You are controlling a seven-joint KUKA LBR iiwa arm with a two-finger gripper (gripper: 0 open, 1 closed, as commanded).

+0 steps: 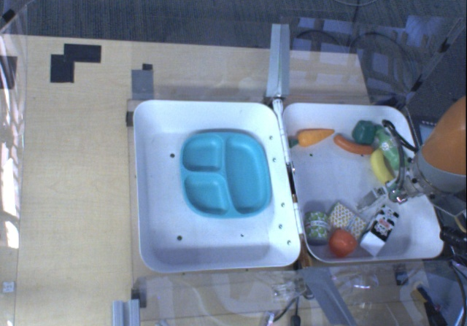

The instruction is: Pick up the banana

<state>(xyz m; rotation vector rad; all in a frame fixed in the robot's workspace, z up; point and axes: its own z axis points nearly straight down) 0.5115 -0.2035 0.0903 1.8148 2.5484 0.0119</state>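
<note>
We see the hand low in the right bin, the banana just above it; its grip we cannot tell, perhaps touching

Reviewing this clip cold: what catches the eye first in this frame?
The blue divided plate stands out, lying alone in the middle of the left bin. Next is the clutter of toy food in the right bin: a carrot at the top, a tomato at the bottom, and the banana by the right wall, where the gripper reaches in just below it.
</note>
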